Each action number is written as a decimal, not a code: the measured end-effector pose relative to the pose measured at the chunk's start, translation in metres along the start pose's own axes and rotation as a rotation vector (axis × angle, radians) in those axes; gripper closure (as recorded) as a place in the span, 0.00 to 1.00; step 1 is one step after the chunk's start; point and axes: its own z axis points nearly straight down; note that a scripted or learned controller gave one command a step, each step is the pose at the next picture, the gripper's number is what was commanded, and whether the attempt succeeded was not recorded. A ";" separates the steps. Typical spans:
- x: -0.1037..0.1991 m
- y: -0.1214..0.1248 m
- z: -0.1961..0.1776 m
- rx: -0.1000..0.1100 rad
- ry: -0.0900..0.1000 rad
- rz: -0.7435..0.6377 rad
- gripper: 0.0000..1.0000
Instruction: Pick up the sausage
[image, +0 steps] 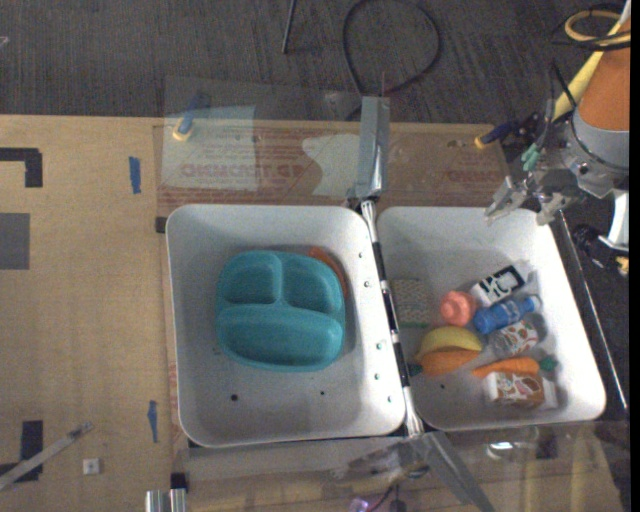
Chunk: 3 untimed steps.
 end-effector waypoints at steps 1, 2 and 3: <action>0.068 0.019 0.119 0.001 0.000 0.077 0.00; 0.120 0.020 0.047 -0.007 -0.002 -0.324 0.00; 0.061 0.002 0.138 -0.007 -0.003 -0.505 0.00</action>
